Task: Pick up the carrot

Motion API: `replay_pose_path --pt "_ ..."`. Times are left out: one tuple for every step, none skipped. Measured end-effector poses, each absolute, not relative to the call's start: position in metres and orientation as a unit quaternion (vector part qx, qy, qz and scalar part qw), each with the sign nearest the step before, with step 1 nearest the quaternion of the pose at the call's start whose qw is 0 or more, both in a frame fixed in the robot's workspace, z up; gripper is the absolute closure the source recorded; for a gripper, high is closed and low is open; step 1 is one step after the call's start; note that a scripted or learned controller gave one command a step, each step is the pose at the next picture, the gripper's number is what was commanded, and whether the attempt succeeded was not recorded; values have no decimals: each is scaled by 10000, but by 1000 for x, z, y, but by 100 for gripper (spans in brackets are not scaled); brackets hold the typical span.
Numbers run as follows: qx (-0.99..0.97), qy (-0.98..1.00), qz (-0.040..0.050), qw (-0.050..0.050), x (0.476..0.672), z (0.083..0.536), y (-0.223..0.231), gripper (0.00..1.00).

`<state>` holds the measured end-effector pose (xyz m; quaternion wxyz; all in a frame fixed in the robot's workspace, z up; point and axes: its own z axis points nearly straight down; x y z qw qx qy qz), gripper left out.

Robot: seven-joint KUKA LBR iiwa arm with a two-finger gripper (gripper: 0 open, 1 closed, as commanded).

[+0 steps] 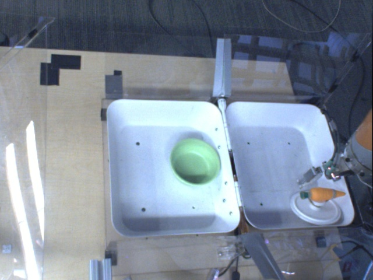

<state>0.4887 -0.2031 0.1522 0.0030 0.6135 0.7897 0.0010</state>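
The small orange carrot (pixel 325 195), green at its blunt left end and tapering to the right, is lying on its side on a round white plate (pixel 315 212) in the near right corner of the right-hand shallow white bin (pixel 274 156). It is resting on the plate's far half, its tip pointing toward the bin's right wall.

Just above the carrot, the two-finger gripper (pixel 326 171) is hanging at the bin's right edge, with the grey arm and its orange band (pixel 365 134) entering from the right. Small metallic parts of the gripper are showing close over the carrot, but how far its fingers are spread cannot be told here, and nothing is visibly sitting between them. Whether any part is touching the carrot is also unclear.

In the neighbouring left-hand white bin (pixel 140 156), a pale green round bowl (pixel 195 161) is standing upright near the divider, well apart from the carrot.

Judged from this arrangement, the approach is largely made and the grasp and lift are remaining: the carrot is not yet raised off the plate.
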Motion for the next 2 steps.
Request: replay_pose_path --pt "5346 8451 22 66 492 90 -205 0" --pt "5339 8455 45 110 496 104 -204 100"
